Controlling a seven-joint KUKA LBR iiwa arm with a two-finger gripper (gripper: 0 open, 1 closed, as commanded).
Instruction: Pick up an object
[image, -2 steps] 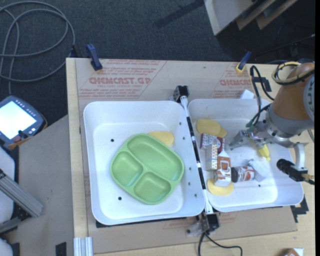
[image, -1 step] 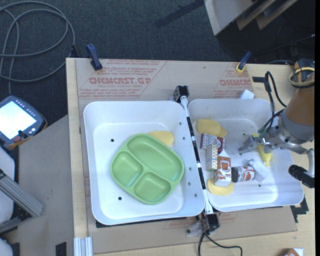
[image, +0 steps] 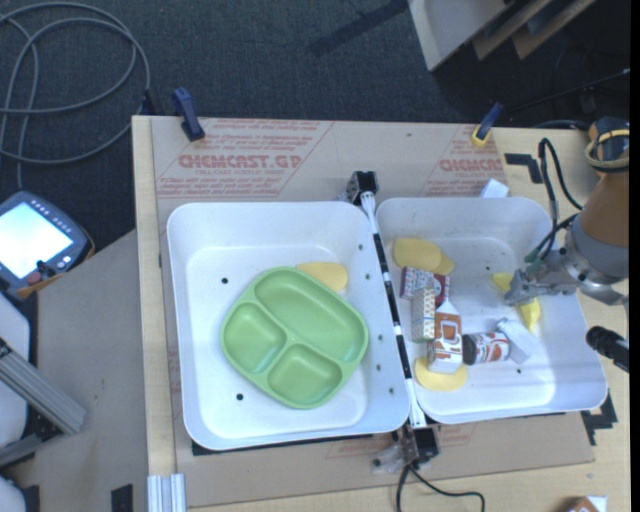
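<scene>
Arm (image: 605, 215) comes in from the right, wrist over the right shallow white plastic bin (image: 560, 395). Pincer (image: 527, 290) sits low in that bin's right half, near the far-right wall. Can't tell its opening: the metal tip is a small blur from this angle, so wide or narrow is not readable, and nothing is clearly seen between the tips.

Nearest item: a small yellow plastic piece (image: 530, 314), just below the pincer tip, touching or almost touching it; contact can't be confirmed. A second small yellow bit (image: 500, 282) lies just left of the tip.

Further left and below the pincer: a small bottle with red-and-white label (image: 487, 348), lying on its side. Left of that, a red-and-white printed carton (image: 445, 338), tilted. Above it, a red-and-white patterned packet (image: 422, 285) against the divider side of the bin. All well apart from the pincer.

Yellow rounded soft-looking object (image: 418, 253) sits up and left of the pincer, near the bin's far-left corner. Flat yellow disc-like piece (image: 440, 376) is down-left, partly under the carton.

Left shallow white plastic bin (image: 190, 240), far left of the pincer, holds a light green three-compartment plastic tray (image: 293, 336), lying flat, and a pale yellow rounded object (image: 324, 273) touching the tray's far edge.

Both bins rest on a brown cardboard sheet with red print (image: 240, 160), clamped by blue clips (image: 187, 112) at the far edge.
</scene>
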